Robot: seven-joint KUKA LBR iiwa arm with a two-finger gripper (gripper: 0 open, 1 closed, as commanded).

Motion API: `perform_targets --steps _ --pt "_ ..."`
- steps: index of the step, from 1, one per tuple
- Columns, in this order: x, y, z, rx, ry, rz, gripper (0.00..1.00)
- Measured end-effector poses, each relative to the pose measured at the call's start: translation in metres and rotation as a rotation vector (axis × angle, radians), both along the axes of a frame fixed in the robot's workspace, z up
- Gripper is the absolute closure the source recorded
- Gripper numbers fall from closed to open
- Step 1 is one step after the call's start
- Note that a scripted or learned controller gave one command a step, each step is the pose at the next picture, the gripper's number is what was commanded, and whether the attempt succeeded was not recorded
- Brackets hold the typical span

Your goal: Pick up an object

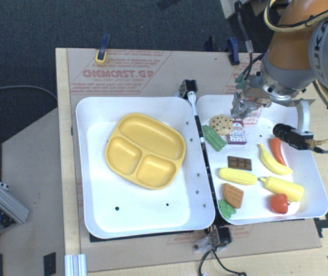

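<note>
Two shallow white bins on bench, side by side. Left bin [86, 171]: holds yellow divided plate [145, 149]. Right bin [318, 180]: holds scattered toy foods.

Gripper [243, 111]: poised over rear part of right bin, just above small red-and-white packet [237, 137] and just beside cookie [218, 122]. Open or closed state: cannot tell at this angle. Nothing seen held.

Likely target, judged from gripper position: small red-and-white packet. Lies flat on bin floor, near green pickle [213, 137] on one side, apart from chocolate bar [239, 163] toward the front.

Handling estimate:
- Probably light, hollow plastic or card; little force needed to lift.
- Probably stiff enough to resist a moderate squeeze; avoid crushing if card.
- Smooth faces, so likely slippery; expect sliding under an off-centre pinch.
- Low profile; little height to grip above bin floor.

Recommended hold:
- Descend straight down, centred on packet.
- Close across the narrower pair of edges, at mid-length.
- Go low enough to catch the edges without jamming into bin floor.
- Keep clear of cookie and green pickle to avoid a double catch.

Alternatives if packet slips: corn cob [237, 176] or banana [273, 160]; both rounded, thicker, likely easier to pinch across the middle.
</note>
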State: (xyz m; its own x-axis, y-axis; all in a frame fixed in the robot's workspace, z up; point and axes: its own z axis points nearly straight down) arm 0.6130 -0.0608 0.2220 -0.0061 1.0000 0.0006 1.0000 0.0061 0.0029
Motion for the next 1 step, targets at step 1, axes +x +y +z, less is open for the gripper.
perform_targets --steps 1 --pt "0.012 0.0523 0.0116 0.001 -0.001 0.001 1.0"
